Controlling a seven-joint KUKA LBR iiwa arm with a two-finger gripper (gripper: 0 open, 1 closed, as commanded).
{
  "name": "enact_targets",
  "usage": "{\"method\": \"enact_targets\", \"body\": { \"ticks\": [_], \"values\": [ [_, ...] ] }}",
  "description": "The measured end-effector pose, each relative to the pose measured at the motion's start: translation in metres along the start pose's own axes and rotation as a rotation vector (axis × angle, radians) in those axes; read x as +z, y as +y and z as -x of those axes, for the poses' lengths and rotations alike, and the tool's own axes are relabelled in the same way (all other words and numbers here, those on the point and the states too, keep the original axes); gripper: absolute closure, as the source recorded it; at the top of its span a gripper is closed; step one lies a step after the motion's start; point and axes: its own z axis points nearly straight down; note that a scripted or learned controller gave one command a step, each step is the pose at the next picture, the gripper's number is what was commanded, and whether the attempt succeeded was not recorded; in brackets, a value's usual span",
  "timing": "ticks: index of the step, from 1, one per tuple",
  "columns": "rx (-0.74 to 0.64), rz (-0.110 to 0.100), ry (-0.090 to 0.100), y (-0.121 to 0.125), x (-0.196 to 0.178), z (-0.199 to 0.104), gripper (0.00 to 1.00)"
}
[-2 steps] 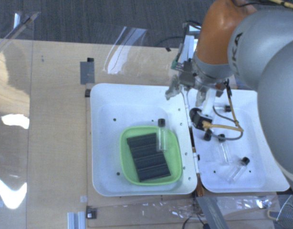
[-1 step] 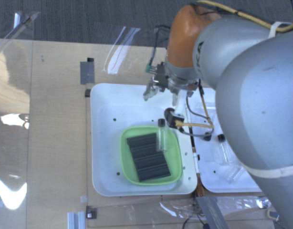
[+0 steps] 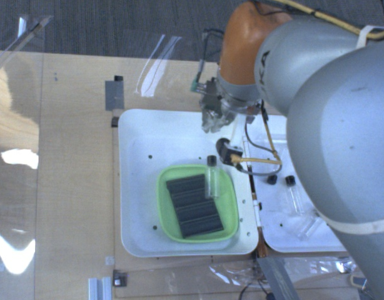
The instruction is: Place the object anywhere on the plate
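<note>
Dark ribbed block on the green plate, end effector up over the bin's back edge.

I see the dark ribbed block (image 3: 193,205) lying flat on the green plate (image 3: 226,227), a small clear vial (image 3: 212,181) leaning at the plate's rim. The plate sits in the left bin (image 3: 136,186). My end effector (image 3: 214,119) hangs near the bin's back edge, apart from the plate; I cannot tell its opening.

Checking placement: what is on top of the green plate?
A dark ribbed block lies on the green plate, with a clear tube at its right rim. The plate's centre is covered.
</note>
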Motion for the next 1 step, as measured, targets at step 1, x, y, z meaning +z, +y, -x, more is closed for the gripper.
{"method": "enact_targets", "body": {
  "ticks": [1],
  "values": [
    [0.000, 0.000, 0.000, -0.0001, 0.0001, -0.0002, 0.00]
  ]
}}
